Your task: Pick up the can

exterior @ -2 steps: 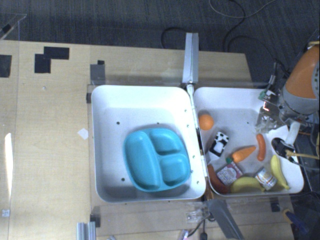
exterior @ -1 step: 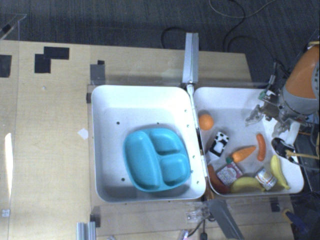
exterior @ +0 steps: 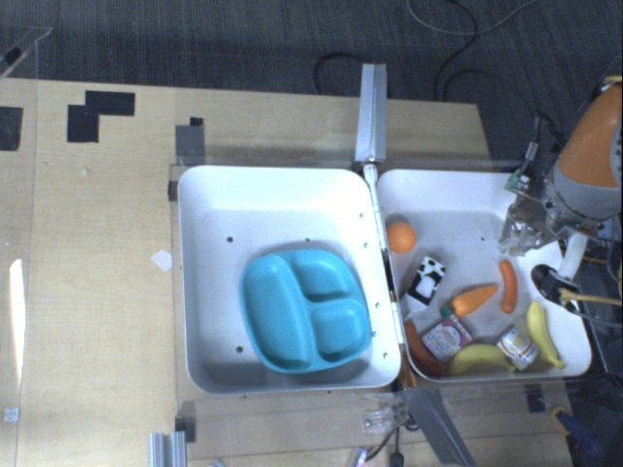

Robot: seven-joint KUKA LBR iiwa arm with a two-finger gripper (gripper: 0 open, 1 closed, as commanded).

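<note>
Camera view: can (exterior: 516, 347) lies well below the fingers (exterior: 526, 230); whether they're spread, I cannot tell.

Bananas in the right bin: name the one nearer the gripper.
The banana along the bin's right wall, beside the can, is nearer the gripper; the other banana lies at the front wall.

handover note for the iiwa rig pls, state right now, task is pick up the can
Gripper: over the right bin's far right side, nothing seen between its fingers; open or shut can't be told from this view.
Can: lying on its side near the right bin's front edge, between two bananas.
Nearby: carrot, sausage, orange.
Left bin: holds the blue tray.
Done: nothing yet, can not grasped.
Left: move to the can, grasp, lift.
</note>
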